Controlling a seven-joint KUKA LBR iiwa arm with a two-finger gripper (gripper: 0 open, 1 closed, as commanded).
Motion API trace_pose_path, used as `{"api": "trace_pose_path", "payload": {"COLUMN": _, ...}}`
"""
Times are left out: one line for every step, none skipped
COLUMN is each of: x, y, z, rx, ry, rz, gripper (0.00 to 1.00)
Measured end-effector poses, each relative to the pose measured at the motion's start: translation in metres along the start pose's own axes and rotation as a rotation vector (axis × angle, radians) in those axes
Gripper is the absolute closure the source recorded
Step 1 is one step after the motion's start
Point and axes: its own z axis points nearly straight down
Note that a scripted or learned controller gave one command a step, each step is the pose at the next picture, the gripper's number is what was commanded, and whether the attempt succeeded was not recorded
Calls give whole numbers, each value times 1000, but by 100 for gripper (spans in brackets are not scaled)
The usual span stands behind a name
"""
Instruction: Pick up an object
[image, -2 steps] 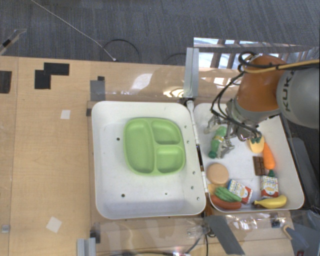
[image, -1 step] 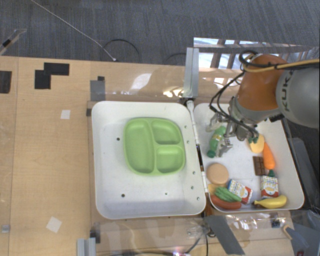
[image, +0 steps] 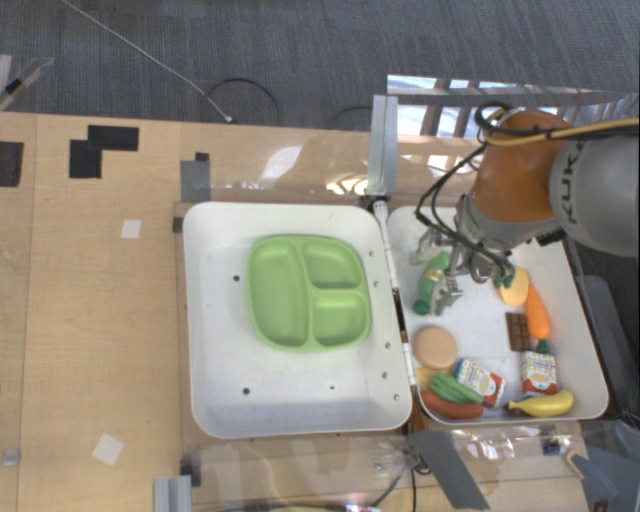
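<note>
Hovering gripper (image: 452, 272) low in right bin (image: 590, 395), just beside green bottle (image: 431, 285); I cannot tell its state. Nothing visibly held, so I judge pick not yet done: grasp and lift remain. Green divided plate (image: 305, 292) sits in left bin (image: 215, 400).

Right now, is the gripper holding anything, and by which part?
Cannot be told. The gripper sits right at the green bottle in the right bin, but a grasp isn't visible.

Green divided plate (image: 306, 292) in left bin (image: 215, 400), pincer (image: 447, 283) over green bottle (image: 432, 282)
</note>
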Motion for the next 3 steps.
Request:
{"api": "trace_pose_path", "payload": {"x": -9, "y": -5, "z": 0, "rx": 0, "ry": 1, "rz": 294, "gripper": 0}}
{"api": "trace_pose_path", "payload": {"x": 14, "y": -90, "z": -34, "rx": 5, "ry": -1, "rz": 443, "gripper": 0}}
{"api": "trace_pose_path", "payload": {"x": 53, "y": -120, "z": -1, "rx": 4, "ry": 0, "rz": 371, "gripper": 0}}
